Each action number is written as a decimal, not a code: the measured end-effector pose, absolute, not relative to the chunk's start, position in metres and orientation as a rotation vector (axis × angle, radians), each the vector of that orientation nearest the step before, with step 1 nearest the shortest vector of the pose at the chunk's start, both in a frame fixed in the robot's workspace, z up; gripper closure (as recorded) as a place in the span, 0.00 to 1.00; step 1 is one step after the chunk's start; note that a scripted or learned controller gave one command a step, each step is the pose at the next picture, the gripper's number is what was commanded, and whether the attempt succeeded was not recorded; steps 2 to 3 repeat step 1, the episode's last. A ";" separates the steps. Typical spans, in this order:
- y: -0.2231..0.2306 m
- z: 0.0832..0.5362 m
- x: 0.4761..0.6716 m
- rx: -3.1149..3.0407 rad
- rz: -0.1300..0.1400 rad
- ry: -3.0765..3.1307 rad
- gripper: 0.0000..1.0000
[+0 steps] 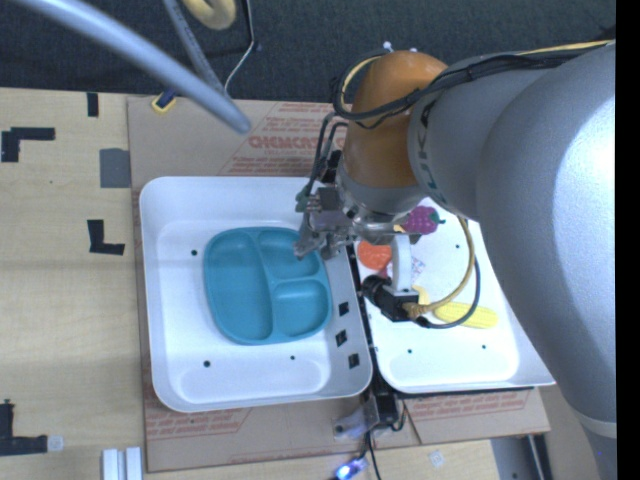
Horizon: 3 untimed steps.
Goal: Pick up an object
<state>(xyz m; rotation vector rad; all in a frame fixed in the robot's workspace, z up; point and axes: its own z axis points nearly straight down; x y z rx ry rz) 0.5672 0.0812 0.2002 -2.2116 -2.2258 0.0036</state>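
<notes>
A teal divided plate (265, 286) lies flat in the left white bin (175, 368). My gripper (312, 236) hangs over the plate's upper right rim, close to the wall between the two bins. Whether it touches the plate I cannot tell. Nothing shows between its tips. In the right white bin (470, 368), partly hidden under the arm, lie an orange thing (375, 257), a purple thing (423, 220) and a yellow thing (478, 318).
The big grey arm covers most of the right bin and the view's right side. Both bins rest on a cardboard sheet (280, 133) on the bench. A grey pole (120, 38) crosses the top left.
</notes>
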 end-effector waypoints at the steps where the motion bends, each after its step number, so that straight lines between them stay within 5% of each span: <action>1: 0.078 0.201 0.567 -2.217 0.005 -2.223 0.00; 3: 0.078 0.201 0.567 -2.217 0.005 -2.223 0.00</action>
